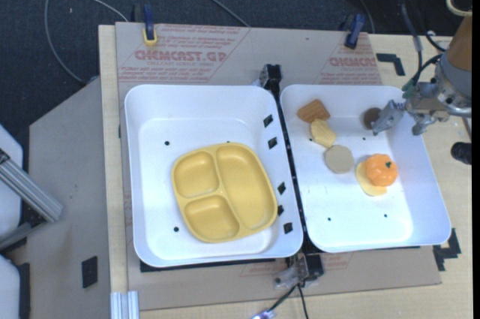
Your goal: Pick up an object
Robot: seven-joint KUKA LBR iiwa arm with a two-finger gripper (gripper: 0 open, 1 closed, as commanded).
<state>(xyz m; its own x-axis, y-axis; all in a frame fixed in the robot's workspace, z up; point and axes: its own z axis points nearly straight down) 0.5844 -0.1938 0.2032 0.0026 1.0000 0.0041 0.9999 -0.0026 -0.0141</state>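
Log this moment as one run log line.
pincer over right bin, near brown piece | nothing seen held | yellow tray in left bin

Right bin [420, 220] holds five small items: brown wedge [313, 111] at top, pale yellow block [323, 133] touching below it, tan round disc [339, 159] lower. Orange fruit [382, 170] sits on a yellow piece toward the right; dark brown lump [371, 117] near the far wall.

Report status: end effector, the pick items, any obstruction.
End effector over right bin's far right edge, nothing seen between fingers. Orange fruit, tan disc, yellow piece, brown piece all lying in that bin. Small dark item beside the fingers.
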